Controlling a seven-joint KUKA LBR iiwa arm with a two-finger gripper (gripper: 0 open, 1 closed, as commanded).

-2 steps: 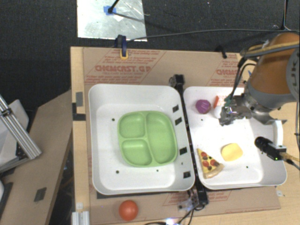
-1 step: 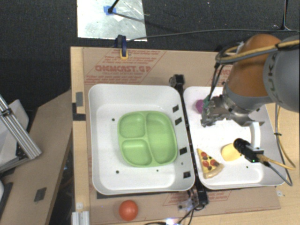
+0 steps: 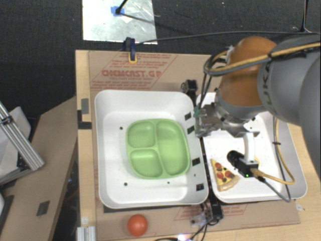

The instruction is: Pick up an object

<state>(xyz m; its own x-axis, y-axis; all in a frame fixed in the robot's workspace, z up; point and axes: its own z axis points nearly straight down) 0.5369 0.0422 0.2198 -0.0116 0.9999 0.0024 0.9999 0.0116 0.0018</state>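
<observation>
Gripper (image 3: 204,125) at right bin's (image 3: 293,182) left edge, open or closed I can't tell; should centre squarely over that apparent pizza slice (image 3: 224,173), front-left corner.

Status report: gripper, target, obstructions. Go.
Gripper over right bin left edge, no hold visible. Pizza slice loose in that bin. Nothing lying on it.

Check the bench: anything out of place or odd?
Yes: a red ball lies outside the bins, beyond the left bin's near rim, where a bin pick would likely miss it. The green plate and pizza slice lie flat in their bins.
</observation>
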